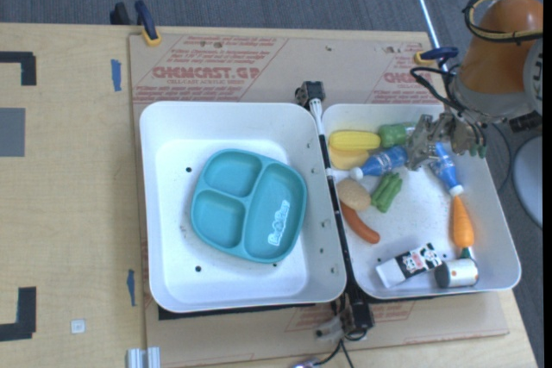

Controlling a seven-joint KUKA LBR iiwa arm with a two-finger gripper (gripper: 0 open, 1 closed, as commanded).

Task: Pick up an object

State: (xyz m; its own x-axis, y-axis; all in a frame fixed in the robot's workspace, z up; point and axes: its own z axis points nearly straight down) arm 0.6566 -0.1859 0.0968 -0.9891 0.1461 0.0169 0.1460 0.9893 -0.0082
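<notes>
I take the blue plastic piece (448, 169) as the thing nearest to being picked: it lies in the right bin (504, 220), toward the far right part, its long axis running from upper left down to lower right, and its lower end points at the orange carrot (463, 224) just below it. The gripper (438, 136) sits right over the upper end of that blue piece, so the target lies directly under and slightly toward the near side of the fingers; a grasp would want them closing across that slanted axis. I cannot tell from this view how far apart the fingers stand, nor whether anything is between them; the metal there is a dark tangle.

Just left of the gripper are a second blue piece (384, 161), a green piece (396, 134) and a yellow corn-like toy (354, 142), all crowded together. Further toward me lie a green pod (386, 191), a pale potato-like lump (354, 195), a small orange-red chilli shape (362, 226) and a black-and-white cow-patterned carton (416, 264) on its side. The left bin (164, 185) carries a teal divided plate (248, 204), well apart from the arm.
</notes>
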